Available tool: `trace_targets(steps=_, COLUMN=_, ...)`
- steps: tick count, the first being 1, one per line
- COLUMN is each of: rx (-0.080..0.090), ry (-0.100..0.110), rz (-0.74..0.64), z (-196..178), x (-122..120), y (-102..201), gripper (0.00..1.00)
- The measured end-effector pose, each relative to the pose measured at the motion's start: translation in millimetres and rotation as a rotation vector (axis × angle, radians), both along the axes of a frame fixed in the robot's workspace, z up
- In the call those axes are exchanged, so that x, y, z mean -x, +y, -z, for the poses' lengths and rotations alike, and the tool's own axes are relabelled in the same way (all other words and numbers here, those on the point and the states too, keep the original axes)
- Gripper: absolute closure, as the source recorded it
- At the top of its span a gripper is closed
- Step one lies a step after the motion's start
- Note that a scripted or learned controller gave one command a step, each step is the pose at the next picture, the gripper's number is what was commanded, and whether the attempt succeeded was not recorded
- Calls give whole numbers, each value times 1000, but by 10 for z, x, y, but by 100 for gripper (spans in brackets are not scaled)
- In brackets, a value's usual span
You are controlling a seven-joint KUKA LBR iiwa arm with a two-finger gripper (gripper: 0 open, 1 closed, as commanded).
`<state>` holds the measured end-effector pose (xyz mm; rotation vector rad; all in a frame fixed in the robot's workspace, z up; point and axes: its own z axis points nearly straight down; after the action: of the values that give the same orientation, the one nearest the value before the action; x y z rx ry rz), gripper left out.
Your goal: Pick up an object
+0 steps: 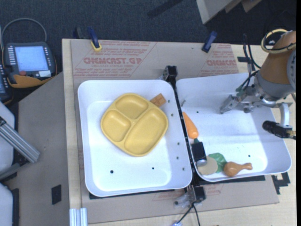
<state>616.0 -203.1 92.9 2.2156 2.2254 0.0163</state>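
My gripper (236, 106) hangs over the back part of the right bin (244, 140), at the end of the grey arm with the orange band (277, 46). Its fingers stand open with nothing between them. An orange carrot (190, 125) lies against the right bin's left wall, well to the left of the gripper. Along the bin's front left corner sit a black object (198, 151), a green piece (217, 159), a beige round piece (208, 166) and a brown drumstick (235, 167). All of these rest on the bin floor, apart from the gripper.
The left bin (94, 164) holds a yellow divided plate (135, 124) with a small brown block (158, 100) at its back right edge. A black clamp (170, 72) sits where the bins meet. A teach pendant (29, 62) lies off the bench at the left.
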Motion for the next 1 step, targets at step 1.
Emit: trace_targets(steps=1, rx=7, ry=-15, rz=-1, z=-147, x=-35, y=-16, gripper=100)
